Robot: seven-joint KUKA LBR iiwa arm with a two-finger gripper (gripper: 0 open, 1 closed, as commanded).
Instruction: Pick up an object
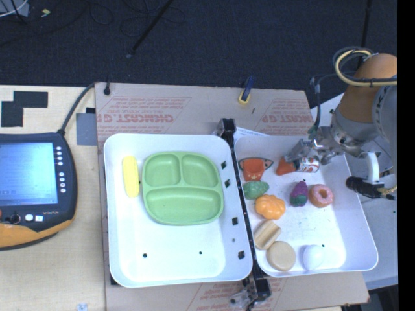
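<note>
The right bin (pixel 353 238) holds several toy foods: an orange cup-like piece (pixel 253 168), a green item (pixel 255 189), an orange pepper (pixel 270 206), a purple eggplant (pixel 299 192), a pink donut (pixel 320 195), a bread piece (pixel 266 233), a round tan biscuit (pixel 281 256) and a white egg (pixel 313 256). A small red-orange piece (pixel 284 168) lies near the bin's back. My gripper (pixel 306 159) hangs low at the back of the right bin, right beside that red-orange piece. A red and white bit shows at its tip.
The left bin (pixel 168 258) carries a green divided plate (pixel 181 188) and a yellow oblong toy (pixel 130 175). A black divider (pixel 237 199) separates the bins. A teach pendant (pixel 32 180) lies at the left on the bench. The arm's orange band (pixel 376 67) rises at the right.
</note>
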